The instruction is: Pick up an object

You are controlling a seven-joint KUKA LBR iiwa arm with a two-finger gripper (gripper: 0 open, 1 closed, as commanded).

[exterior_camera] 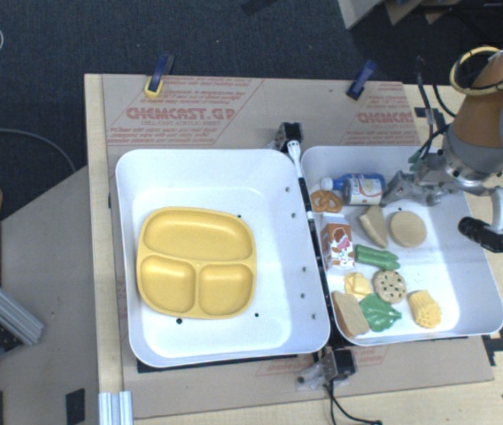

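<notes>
The right bin (477, 282) holds several toy food items. Among them are a blue and white bottle (359, 187), a brown pretzel (327, 202), a tan wedge (373, 228), a round tan bun (407, 228), a red and white packet (337, 244), a green pepper (375, 257), a chocolate-chip cookie (390, 285) and a corn cob (424, 309). My gripper (411, 187) hangs low over the far part of this bin. It is just beyond the bun and right of the bottle. Nothing shows in its grasp.
The left bin (269, 193) holds a yellow three-compartment plate (197, 261). A yellow cheese piece (356, 283), a green leaf shape (380, 312) and a bread slice (349, 314) lie near the right bin's front. Clamps sit at the bench's far edge.
</notes>
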